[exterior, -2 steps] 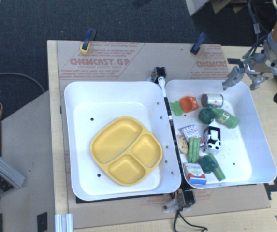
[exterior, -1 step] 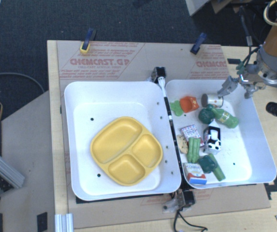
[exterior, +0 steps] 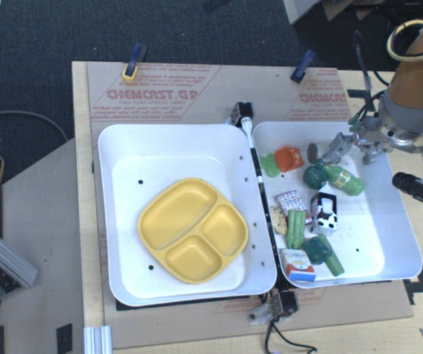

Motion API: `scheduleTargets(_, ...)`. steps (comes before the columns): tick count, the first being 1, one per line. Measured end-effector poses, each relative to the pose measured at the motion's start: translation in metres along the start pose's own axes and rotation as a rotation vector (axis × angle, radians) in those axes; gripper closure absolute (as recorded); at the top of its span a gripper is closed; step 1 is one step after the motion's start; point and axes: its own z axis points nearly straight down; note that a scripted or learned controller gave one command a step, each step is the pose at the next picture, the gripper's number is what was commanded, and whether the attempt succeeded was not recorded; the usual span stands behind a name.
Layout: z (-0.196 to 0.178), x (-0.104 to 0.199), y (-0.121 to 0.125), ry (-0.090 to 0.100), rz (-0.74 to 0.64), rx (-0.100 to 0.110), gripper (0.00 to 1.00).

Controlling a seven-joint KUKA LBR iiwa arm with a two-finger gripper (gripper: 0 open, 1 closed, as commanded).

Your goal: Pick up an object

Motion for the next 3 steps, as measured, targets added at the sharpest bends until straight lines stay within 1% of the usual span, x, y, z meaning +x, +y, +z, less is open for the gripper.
scheduleTargets(1,0.047,-0.006,-0.006,0.0,0.0,0.0,0.0)
scheduleTargets(2,0.063,-0.005,-0.006,0.0,0.0,-0.002,0.0)
scheduleTargets(3,0.051,-0.005,-0.005,-0.002,0.0,-0.006,1.0)
